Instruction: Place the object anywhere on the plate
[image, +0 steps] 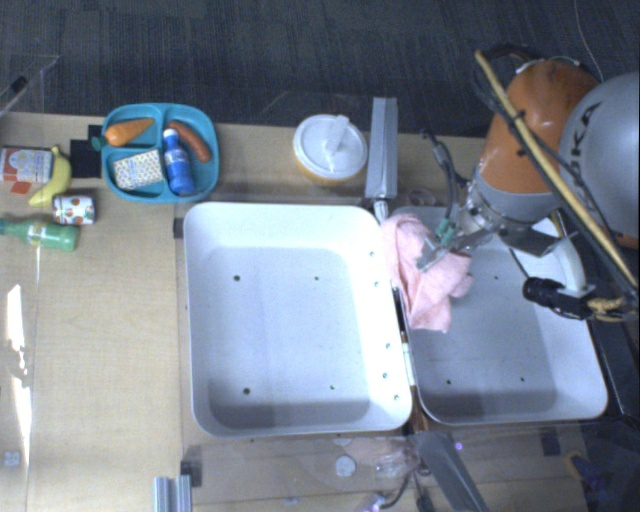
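Note:
A crumpled pink cloth (428, 282) lies at the left side of the right bin (520, 380), its upper part bunched against the wall between the two bins. My gripper (438, 248) reaches in from the right and sits on the cloth's upper middle. Its fingers are shut, with a fold of pink fabric pinched between them. A blue divided plate (160, 108) stands on the bench at the far left, beyond the left bin (290, 310). It carries a toy carrot, a blue bottle, a sausage and a cracker pack.
A round white-lidded yellow container (330, 147) stands behind the bins beside a grey metal post (381, 150). Small toy items, a banana (53, 177), a can (73, 209) and a green bottle (40, 234), lie at the bench's left edge. A black fitting (553, 296) hangs over the right bin.

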